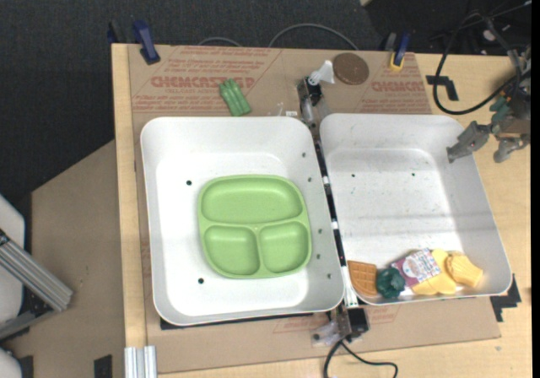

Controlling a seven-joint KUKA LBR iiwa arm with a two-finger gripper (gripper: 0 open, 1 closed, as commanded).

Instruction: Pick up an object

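The grey two-finger gripper (483, 142) hovers at the right white bin's (405, 191) far-right rim (grip state unclear). Small toy foods (418, 272) cluster along its near wall; a green divided plastic tray (253, 225) fills the left bin (169, 199).

Robotics lab, cardboard-topped bench (253, 72) clamped at its edge, two white bins (169, 165), loose cables (472, 98), dark carpet

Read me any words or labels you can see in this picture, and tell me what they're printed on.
"CHEMCAST...", red, partly blurred: cardboard sheet behind the left bin.
"CHEMCAS...", red, cut off by the right bin: same cardboard, right side.
Pink packet among the toys: print too small to read.
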